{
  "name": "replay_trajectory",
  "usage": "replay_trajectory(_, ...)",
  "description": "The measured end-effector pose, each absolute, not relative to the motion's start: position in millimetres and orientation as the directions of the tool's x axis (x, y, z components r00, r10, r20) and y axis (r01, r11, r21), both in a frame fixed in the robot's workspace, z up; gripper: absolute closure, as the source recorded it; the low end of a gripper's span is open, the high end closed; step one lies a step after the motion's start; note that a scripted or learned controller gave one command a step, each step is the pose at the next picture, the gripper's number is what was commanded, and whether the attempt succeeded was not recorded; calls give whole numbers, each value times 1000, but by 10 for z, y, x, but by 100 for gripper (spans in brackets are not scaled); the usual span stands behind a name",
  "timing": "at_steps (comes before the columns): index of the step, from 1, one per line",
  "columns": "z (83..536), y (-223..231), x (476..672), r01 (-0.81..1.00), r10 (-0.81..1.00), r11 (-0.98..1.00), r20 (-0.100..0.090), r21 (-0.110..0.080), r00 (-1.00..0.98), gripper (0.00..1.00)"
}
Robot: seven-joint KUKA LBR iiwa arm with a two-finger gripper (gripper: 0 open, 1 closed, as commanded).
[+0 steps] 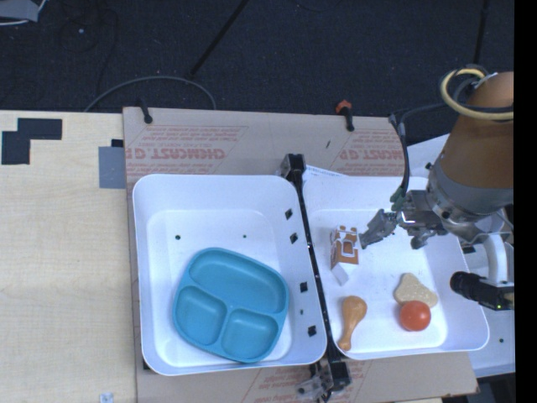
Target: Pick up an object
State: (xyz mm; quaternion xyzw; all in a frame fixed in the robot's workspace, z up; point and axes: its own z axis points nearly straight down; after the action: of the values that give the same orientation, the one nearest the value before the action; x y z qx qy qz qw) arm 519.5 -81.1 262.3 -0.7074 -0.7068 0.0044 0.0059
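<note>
The right bin (382, 187) holds a small white and orange carton (344, 246), a tan toy drumstick (351, 319), a red tomato (414, 316) and a beige bread-like piece (414, 290) touching the tomato. My gripper (396, 234) hangs over the middle of this bin, just right of the carton and above the bread piece. Its two dark fingers (375, 228) stand spread apart, open, with nothing between them.
The left bin (168, 200) carries a blue divided plate (231, 303). A black divider with clips (304, 250) runs between the bins. The grey arm with its orange band (478, 141) fills the right side above the bin.
</note>
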Motion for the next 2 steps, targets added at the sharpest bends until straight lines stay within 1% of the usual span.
replay_trajectory(1,2674,-813,5213,1000,1000,1,1,-4,-1,0)
replay_trajectory(2,2031,-795,5190,1000,1000,0,2,-10,0,0)
